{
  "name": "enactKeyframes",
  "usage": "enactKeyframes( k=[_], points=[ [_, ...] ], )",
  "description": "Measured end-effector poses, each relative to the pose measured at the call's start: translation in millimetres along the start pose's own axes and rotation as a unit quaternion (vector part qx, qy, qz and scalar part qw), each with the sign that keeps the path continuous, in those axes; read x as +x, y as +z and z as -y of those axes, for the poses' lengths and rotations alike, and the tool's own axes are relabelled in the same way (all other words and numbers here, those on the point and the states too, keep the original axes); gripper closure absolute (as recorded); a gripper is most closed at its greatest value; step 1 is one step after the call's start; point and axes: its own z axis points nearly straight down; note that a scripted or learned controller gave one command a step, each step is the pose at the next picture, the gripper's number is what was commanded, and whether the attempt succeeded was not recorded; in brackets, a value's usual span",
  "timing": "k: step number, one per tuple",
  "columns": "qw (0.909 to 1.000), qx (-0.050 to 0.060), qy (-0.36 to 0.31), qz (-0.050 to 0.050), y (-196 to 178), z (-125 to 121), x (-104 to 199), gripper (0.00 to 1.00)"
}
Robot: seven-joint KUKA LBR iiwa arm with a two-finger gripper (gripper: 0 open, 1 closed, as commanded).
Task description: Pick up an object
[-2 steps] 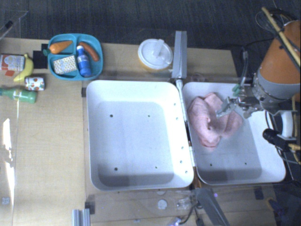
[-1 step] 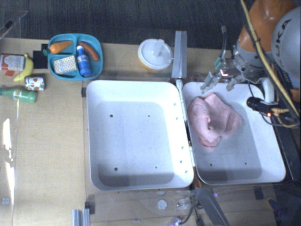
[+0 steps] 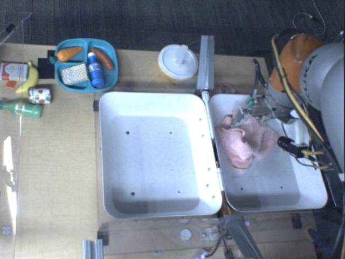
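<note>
Cloth [image 3: 245, 140], pink and crumpled in the right bin [image 3: 280, 198], looks soft and light; I'd pinch a raised fold. Gripper [image 3: 249, 111] touches its upper edge; grip state unclear.

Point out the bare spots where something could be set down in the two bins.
The left bin is bare floor wall to wall. In the right bin, the near half below the pink cloth is free. Its far half is crowded: the cloth lies there with the tool over its far edge.
</note>
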Motion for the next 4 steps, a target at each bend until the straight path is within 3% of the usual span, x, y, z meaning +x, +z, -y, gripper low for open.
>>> enactKeyframes(
  k=[1, 2, 3, 4],
  points=[
    [0.9989, -0.005, -0.047, 0.001, 5, 60, 1, 0.0],
    [0.9983, -0.005, -0.058, 0.001, 5, 34, 23, 0.0],
    [0.9995, 0.0, -0.031, 0.0, 6, -27, 31, 0.0],
    [0.9973, -0.003, -0.074, 0.001, 6, 26, 33, 0.0]
  ],
)
